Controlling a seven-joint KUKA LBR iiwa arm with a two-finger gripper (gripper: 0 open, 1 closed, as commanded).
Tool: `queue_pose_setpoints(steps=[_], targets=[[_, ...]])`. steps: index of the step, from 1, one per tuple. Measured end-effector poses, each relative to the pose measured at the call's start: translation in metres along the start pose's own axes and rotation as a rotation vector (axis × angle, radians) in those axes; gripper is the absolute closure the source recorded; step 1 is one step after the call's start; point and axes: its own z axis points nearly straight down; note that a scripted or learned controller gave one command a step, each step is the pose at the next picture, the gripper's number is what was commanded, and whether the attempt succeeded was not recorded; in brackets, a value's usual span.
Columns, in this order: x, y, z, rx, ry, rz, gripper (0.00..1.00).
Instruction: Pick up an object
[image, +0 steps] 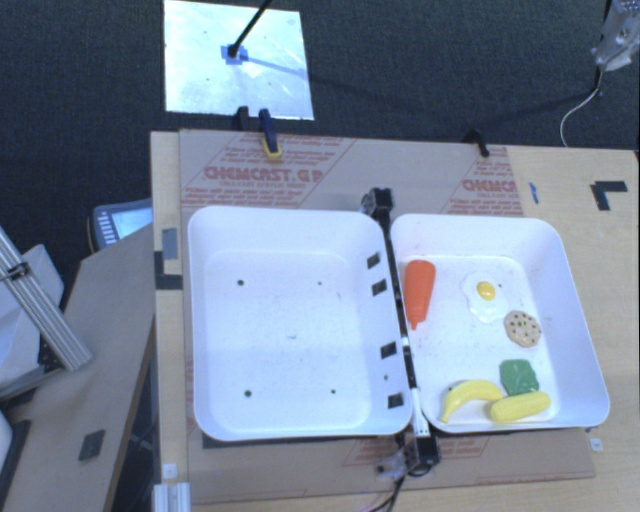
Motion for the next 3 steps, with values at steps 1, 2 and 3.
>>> queue_pose_setpoints(steps=[1, 2, 3], targets=[[0.000, 0.001, -0.012, -0.003, -0.002, -0.004, 1.00], [0.001, 0.001, -0.023, -0.006, -0.003, -0.009, 1.00], [0.001, 0.002, -0.034, -0.010, -0.005, -0.013, 1.00]])
